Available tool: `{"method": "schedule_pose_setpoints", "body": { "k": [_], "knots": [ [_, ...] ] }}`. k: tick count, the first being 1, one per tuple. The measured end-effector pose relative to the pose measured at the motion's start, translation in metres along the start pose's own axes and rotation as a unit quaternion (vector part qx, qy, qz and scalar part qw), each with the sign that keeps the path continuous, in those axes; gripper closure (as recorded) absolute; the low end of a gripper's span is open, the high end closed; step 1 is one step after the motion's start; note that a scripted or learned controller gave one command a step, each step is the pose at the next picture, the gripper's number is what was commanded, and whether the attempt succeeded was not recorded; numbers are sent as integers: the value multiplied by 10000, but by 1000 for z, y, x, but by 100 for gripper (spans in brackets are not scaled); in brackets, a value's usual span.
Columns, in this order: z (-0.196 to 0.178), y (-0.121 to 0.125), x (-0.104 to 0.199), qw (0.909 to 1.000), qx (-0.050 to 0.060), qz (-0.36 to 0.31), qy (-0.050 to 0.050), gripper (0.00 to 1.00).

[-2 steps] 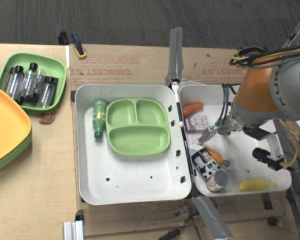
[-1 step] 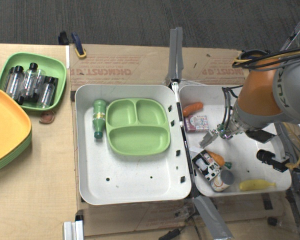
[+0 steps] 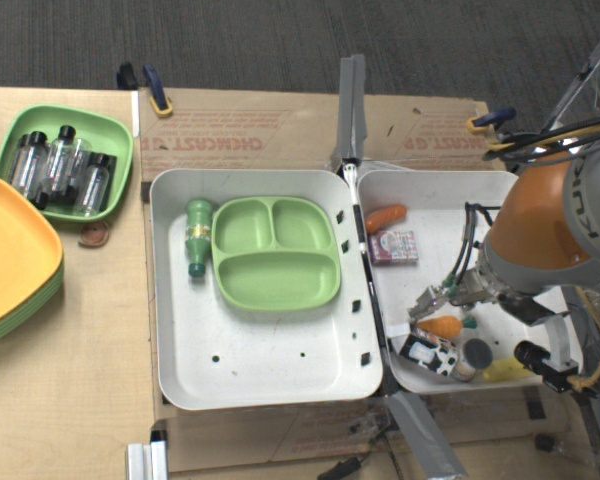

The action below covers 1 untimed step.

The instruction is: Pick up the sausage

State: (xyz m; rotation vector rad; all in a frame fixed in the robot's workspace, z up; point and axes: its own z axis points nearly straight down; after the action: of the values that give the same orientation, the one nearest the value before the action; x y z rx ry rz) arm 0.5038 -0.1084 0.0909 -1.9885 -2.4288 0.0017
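The sausage (image 3: 385,216) lies in the right bin (image 3: 435,186), up near the back wall and close to the middle edge where the two bins meet. It is orange-red and lies a bit slanted. Just below it sits a small pink packet (image 3: 393,246), very near but I cannot tell if they touch.

The gripper (image 3: 432,305) is lower down in the same bin, well apart from the sausage. It hangs just over a toy carrot (image 3: 441,324). I cannot tell what its grip is doing, and nothing can be seen held in it. The grey arm (image 3: 535,238) with its orange band comes in from the right side and covers much of that bin.

At the front of the right bin there is a pile of small things: a black and white box (image 3: 420,353), a round grey thing (image 3: 475,352) and something yellow (image 3: 505,370).

I think the arm has to go up and away from the pile to reach the sausage. There is open white floor between them, so the way looks free. The hard part may be the wall and the pink packet, which leave little room around the sausage.

The left bin (image 3: 270,358) holds a green divided plate (image 3: 276,253) and a green bottle (image 3: 198,236). They are far from the job and should not get in the way
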Motion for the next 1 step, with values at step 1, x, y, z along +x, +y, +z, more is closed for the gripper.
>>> {"method": "schedule_pose_setpoints", "body": {
  "k": [1],
  "knots": [
    [0,-3,-48,9978,-6,668,-9,0]
  ]
}}
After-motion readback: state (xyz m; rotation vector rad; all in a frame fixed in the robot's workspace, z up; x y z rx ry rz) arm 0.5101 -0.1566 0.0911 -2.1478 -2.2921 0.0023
